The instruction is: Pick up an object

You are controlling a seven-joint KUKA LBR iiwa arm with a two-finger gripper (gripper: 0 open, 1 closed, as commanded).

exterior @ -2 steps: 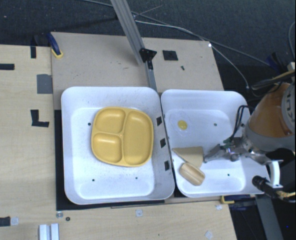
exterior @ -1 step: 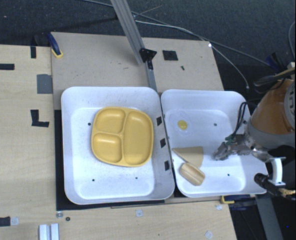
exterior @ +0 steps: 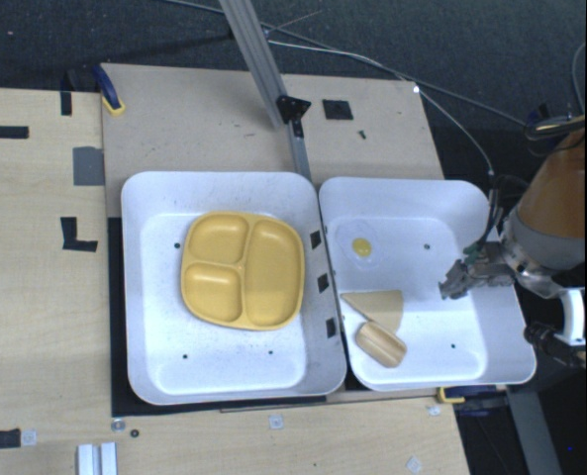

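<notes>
Yellow divided plate [exterior: 243, 270] ×1 | wedge [exterior: 376, 306] ×1 | roll [exterior: 381, 344] ×1 | jaws [exterior: 455, 282] state unclear

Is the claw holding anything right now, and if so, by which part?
Nothing is held. The claw hangs over bare floor of the right bin, apart from the tan wedge and the small block.

Two shallow white bins sit side by side on the bench: a left bin [exterior: 145, 295] and a right bin [exterior: 441, 201].

Left bin contents: one yellow divided plate [exterior: 243, 270] with three compartments, centred.

Right bin contents, three items: one small yellow round piece [exterior: 361, 248] near the left wall; one tan wedge [exterior: 377, 305] and one tan cylindrical block [exterior: 380, 344] toward the front-left corner.
</notes>
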